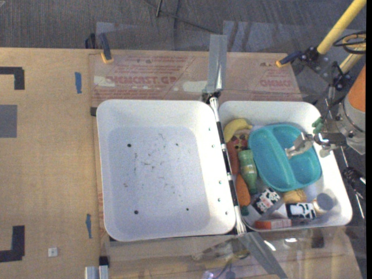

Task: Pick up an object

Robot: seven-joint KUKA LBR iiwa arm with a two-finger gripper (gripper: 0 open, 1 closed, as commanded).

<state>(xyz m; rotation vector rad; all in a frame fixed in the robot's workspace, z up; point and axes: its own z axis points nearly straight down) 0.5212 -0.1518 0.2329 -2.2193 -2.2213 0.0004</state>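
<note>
The right bin is crowded with objects. A teal two-part dish lies on top in the middle. A yellow banana sits at its far left corner, with a green bottle and an orange carrot-like piece along the left wall. A cow-patterned item and a black-and-white item lie near the front. My gripper reaches in from the right and hangs over the dish's right half, at or just above its surface. I see nothing held in it.
The left bin stands beside the right one, with only specks on its floor. A metal divider runs back from between the bins. A yellow pole and cables stand at the far right. A small grey round object is in the front right corner.
</note>
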